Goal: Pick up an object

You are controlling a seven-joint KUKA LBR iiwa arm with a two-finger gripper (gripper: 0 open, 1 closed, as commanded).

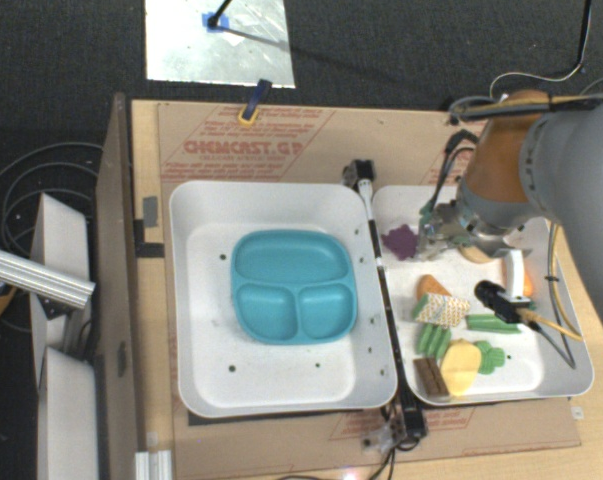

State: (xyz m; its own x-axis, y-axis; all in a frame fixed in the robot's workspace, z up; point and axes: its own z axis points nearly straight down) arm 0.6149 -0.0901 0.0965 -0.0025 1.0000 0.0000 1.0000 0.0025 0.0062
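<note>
both bins (196, 268) smooth white plastic, slight sheen. teal divided tray (293, 286) at frame centre: matt plastic. bench board (281, 138) is printed brown cardboard, matt. reflective foil-like sheet (219, 28) upper left on dark rough carpet (51, 58). arm shell (571, 158) right: smooth grey, satin.

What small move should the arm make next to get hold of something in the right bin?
Probably a short move down and toward the purple piece. The gripper sits at the back of the right bin, just beside that piece, and nothing shows between its fingers. The piece lies apart from the crowded pile of toy food nearer the front, so it looks like the easiest grab.
</note>
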